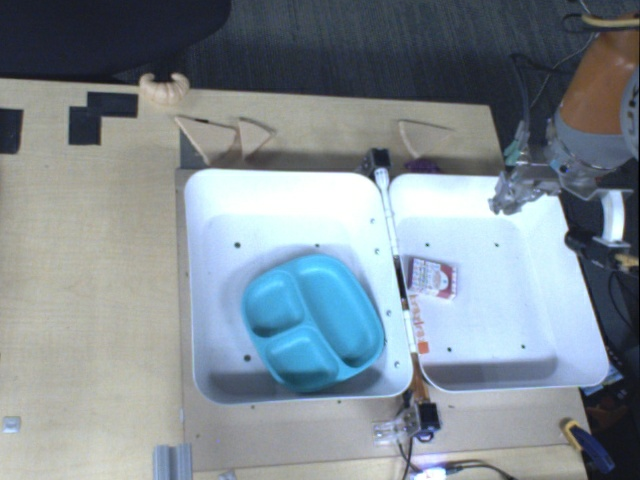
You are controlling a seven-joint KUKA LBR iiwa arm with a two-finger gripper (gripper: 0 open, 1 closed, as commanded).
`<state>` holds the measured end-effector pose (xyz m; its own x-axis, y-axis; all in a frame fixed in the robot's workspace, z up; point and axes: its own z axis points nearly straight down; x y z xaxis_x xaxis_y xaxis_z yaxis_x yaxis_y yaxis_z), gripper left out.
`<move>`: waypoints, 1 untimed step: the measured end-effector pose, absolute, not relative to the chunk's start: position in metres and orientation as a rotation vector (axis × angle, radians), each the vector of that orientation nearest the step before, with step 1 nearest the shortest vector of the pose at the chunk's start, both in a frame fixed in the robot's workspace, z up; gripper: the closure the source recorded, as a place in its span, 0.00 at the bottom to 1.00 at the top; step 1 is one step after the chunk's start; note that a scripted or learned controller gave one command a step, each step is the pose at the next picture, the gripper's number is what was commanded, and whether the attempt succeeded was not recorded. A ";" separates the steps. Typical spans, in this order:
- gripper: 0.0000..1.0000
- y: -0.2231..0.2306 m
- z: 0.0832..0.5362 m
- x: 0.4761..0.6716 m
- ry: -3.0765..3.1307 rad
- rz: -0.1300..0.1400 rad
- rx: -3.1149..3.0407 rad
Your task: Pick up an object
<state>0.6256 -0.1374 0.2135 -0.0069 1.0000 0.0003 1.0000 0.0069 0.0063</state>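
Resting in the left bin [215, 268], glossy rounded blue compartment tray [314, 320] (three wells); claw [507, 196] state indiscernible.

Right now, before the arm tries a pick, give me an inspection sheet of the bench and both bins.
Surface: wooden bench bearing the left bin and right bin, side by side.
Job's things: blue divided tray in the left bin; small red and white packet in the right bin.
Clutter: pen-like stick lying along the rims between the bins.
Grippers: gripper above the right bin's far right corner, holding nothing visible.
Cables: wires at the bench's near edge.
Surroundings: dark floor beyond the bench.
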 end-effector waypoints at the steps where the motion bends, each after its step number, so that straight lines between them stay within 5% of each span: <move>1: 1.00 -0.106 0.232 0.532 2.224 0.003 2.217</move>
<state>0.5319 -0.1055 0.2323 -0.0032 1.0000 0.0005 1.0000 0.0032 0.0022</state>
